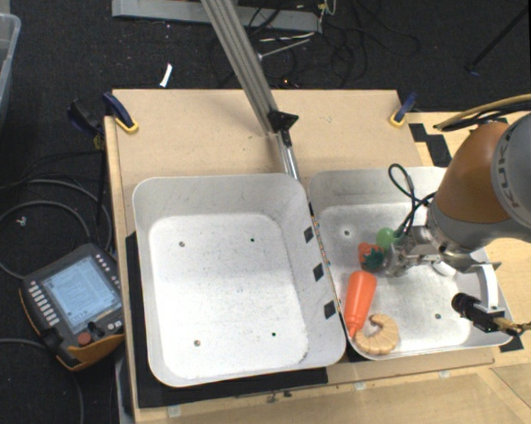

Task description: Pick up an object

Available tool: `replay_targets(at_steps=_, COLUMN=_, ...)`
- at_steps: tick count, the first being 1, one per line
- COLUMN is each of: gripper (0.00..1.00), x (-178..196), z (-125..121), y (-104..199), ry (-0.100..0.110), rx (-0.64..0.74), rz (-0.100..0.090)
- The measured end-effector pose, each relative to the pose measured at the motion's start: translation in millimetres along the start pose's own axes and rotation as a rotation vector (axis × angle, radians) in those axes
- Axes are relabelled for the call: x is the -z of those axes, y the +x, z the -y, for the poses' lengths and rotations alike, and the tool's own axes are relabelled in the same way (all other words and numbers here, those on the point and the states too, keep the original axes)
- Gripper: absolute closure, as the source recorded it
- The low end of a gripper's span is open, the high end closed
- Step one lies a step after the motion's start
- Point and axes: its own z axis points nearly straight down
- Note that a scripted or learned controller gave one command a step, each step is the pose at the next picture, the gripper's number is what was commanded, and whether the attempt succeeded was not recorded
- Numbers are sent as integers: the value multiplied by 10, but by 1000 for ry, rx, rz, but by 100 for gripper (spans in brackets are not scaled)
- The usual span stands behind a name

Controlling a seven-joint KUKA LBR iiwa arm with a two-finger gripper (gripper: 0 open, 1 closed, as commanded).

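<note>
One arm [484, 188] bent in from the right, gripper [399, 261] low in the right bin [429, 327], beside green toy [381, 246]. Finger gap too hidden to tell. Carrot [359, 299] and bun [378, 334] nearby.

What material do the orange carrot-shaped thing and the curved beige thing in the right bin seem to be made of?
Orange carrot toy: probably plastic, smooth with a slight sheen and one even colour. Beige croissant-shaped toy: perhaps plastic or foam, matt, with ridged segments. The view is too coarse to be sure.

Arm [484, 188] reaches in from right, wrist bent down, orange band uppermost.
</note>
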Motion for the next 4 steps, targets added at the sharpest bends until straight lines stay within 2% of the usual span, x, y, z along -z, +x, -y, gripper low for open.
replay_targets(at_steps=2, gripper=100, x=1167, z=-91, y=97, ry=-5, rx=5, rz=2)
replay_targets(at_steps=3, gripper=100, x=1228, z=-99, y=99, ry=1, rx=4, rz=0)
replay_targets(at_steps=4, gripper=100, x=1244, z=-303, y=500, ry=1, rx=8, rz=-1)
